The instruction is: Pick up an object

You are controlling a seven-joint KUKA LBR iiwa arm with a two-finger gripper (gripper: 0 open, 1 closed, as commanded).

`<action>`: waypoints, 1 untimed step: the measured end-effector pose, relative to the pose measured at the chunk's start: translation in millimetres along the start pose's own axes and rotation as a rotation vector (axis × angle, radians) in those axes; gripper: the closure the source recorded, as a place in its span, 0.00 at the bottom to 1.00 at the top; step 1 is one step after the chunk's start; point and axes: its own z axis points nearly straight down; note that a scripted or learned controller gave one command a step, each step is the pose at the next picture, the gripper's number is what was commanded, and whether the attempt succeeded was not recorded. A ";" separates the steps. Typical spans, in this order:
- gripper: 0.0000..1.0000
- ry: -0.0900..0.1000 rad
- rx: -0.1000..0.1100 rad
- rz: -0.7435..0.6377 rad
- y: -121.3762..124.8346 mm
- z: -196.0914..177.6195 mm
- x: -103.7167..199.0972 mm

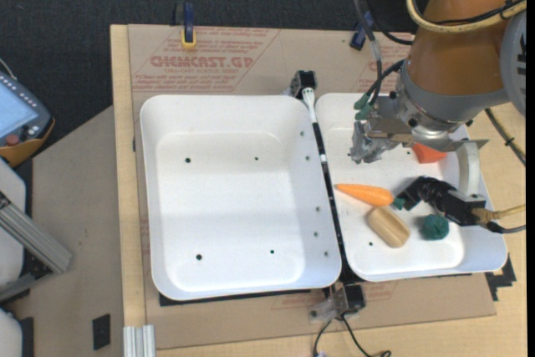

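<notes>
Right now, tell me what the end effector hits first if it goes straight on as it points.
Probably bare floor of the right bin, beside the orange carrot: the end effector points down over an open patch. Its height is unclear from this slanted view.

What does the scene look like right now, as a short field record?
right bin: holds four loose items
carrot: orange, lying by the bin's left side
pincer: over the right bin, behind the carrot
wooden cylinder: close by the carrot's right end, nearer the camera
green item: right of the cylinder
red item: partly hidden under the wrist
left bin: adjoins the right bin
</notes>
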 end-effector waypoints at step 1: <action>1.00 0.000 -0.016 0.000 -11.7 -82.9 55.3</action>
